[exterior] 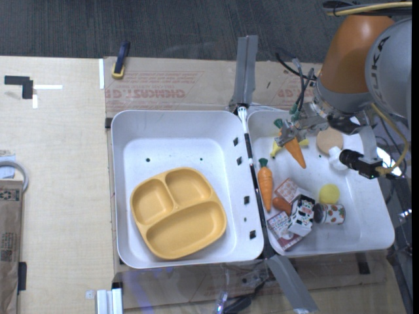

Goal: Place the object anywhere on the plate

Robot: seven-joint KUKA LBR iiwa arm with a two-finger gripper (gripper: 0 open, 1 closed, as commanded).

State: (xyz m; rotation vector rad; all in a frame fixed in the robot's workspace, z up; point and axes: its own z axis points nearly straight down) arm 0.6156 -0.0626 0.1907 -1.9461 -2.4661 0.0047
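Observation:
A yellow divided plate (178,212) lies in the left white bin (124,175). My gripper (289,135) is low over the far left part of the right bin (366,237). It sits right on the upper end of an orange carrot (296,154) that points down and to the right. A small yellow piece (276,151) lies just left of that carrot. A second carrot (265,183) with a green top lies by the bin's left wall.
The right bin also holds a tan disc (329,141), a yellow ball (329,193), a small can (334,214), a cow-patterned carton (302,214) and flat packets (286,191). A metal divider (247,77) stands between the bins.

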